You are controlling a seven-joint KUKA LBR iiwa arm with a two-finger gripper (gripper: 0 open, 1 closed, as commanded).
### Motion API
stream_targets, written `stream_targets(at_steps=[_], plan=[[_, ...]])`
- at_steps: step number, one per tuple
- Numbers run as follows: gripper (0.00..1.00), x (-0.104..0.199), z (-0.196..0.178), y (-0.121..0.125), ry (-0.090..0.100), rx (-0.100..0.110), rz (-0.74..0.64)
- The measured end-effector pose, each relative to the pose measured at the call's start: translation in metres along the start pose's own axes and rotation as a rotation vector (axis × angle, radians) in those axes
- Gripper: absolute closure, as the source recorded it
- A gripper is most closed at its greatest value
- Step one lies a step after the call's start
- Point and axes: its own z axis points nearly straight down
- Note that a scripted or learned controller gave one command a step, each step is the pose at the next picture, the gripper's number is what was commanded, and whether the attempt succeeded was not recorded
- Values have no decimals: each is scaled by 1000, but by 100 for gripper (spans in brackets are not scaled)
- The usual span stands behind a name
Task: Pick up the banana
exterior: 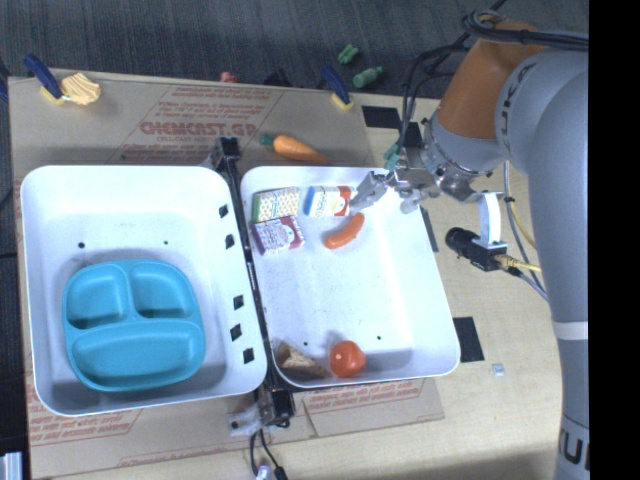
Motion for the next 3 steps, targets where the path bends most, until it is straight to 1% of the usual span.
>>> stream_targets(at_steps=[1,2,3], plan=[[0,76,24,-35,1,3,254],[0,-3,-46,-100,1,-1,343],[0,67,70,-120,3,4,492]])
